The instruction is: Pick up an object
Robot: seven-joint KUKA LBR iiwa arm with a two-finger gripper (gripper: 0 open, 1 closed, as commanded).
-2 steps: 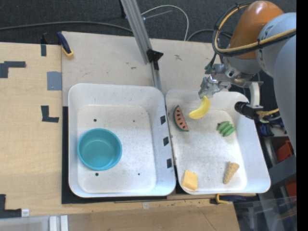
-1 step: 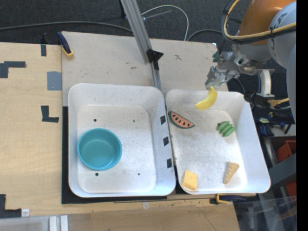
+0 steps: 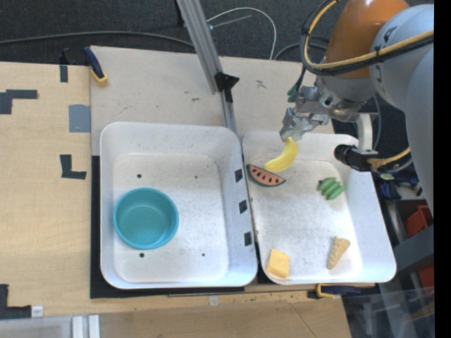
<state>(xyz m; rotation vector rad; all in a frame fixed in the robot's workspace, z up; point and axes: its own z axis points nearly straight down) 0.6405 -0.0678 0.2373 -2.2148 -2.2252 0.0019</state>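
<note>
Bench (image 3: 42,189) — pale wood surface with dark tape marks at the left, carrying two shallow white bins side by side on a dark mat.

Arm (image 3: 394,41) — grey, with an orange band above the wrist, reaching in from the right over the far edge of the right bin.

Left bin (image 3: 169,136) — white, speckled floor; holds one item.

Right bin (image 3: 366,217) — white, speckled floor; holds several small items, well apart from one another.

Slanted metal post (image 3: 201,34) — grey, running from the top edge down to the gap between the bins.

Blue bowl (image 3: 146,218) — round, upright, in the near left part of the left bin.

Gripper (image 3: 290,136) — at the far left corner of the right bin, its two fingers closed on the upper end of the banana.

Banana (image 3: 281,158) — yellow, hanging tilted from the gripper, its lower end just above or touching the watermelon slice; which one cannot be told.

Watermelon slice (image 3: 266,176) — red with green rind, lying by the left wall of the right bin.

Green item (image 3: 330,186) — small, towards the right wall.

Ice cream cone (image 3: 337,252) — tan, near right corner.

Yellow block (image 3: 278,263) — near left corner of the right bin.
</note>
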